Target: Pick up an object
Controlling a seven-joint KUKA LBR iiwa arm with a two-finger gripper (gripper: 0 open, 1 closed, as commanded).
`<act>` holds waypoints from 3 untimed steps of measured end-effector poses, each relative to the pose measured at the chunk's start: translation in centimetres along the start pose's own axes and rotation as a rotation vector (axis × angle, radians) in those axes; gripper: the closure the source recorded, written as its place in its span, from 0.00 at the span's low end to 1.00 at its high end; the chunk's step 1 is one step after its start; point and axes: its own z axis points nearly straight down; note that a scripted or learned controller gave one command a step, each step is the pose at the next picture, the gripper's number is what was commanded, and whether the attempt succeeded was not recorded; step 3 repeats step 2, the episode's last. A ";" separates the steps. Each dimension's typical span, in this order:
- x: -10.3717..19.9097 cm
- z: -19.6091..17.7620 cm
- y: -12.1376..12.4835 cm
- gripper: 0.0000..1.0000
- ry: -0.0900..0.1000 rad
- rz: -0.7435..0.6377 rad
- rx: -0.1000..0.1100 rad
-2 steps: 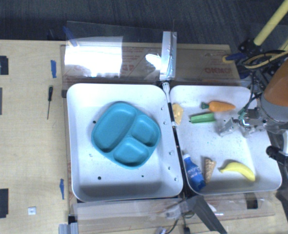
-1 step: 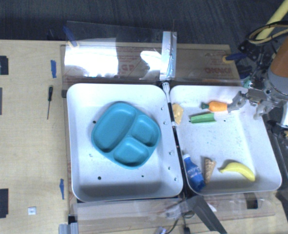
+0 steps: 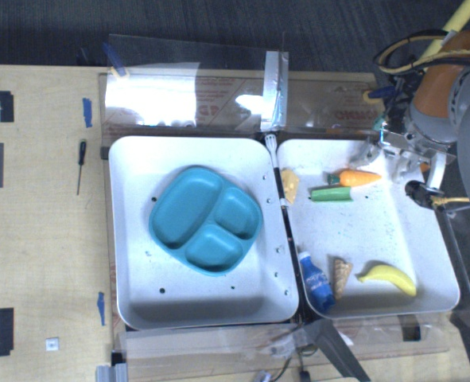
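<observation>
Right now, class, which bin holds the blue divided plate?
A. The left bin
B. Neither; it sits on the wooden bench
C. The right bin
A: the blue divided plate lies in the left bin, while the banana and carrot lie in the right bin.

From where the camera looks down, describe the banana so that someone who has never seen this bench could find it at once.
Take the right bin of the two white ones and go to its near right corner. The banana lies there, right of a brown cone and a blue bottle; it is the one curved yellow thing.
</observation>
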 end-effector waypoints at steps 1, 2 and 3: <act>-3.7 0.4 -12.7 0.00 -0.002 0.111 0.024; 2.4 -1.3 -13.1 0.00 -0.003 -0.237 0.019; 2.4 -1.3 -13.1 0.00 -0.003 -0.237 0.019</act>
